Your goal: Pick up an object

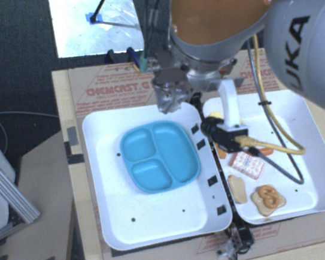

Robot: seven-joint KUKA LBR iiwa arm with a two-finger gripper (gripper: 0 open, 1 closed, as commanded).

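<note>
Blue is what I steer by on this feed: a blue plate with three compartments lies flat on the floor of the left bin, and I place everything else from it. Two compartments run along the plate's far side and one sits at its near left.

The gripper hangs just past the plate's far edge, towards the plate's right end, about over the bin's far rim. From this angle I cannot tell whether it is apart or together, nor whether it touches anything. The grey arm with its orange band rises beyond and to the right of the plate.

Everything small enough to pick lies to the right of the plate, across the wall where the two bins meet, in the right bin. A red and white packet lies level with the plate's near right corner, well apart from it. A pale tan piece sits nearer to me than that corner, just beside the dividing wall. Further right and nearer still is a pretzel-shaped piece on a tan slice. A small orange bit lies just past the packet.

Cardboard with red print shows beyond the plate, under both bins.
</note>
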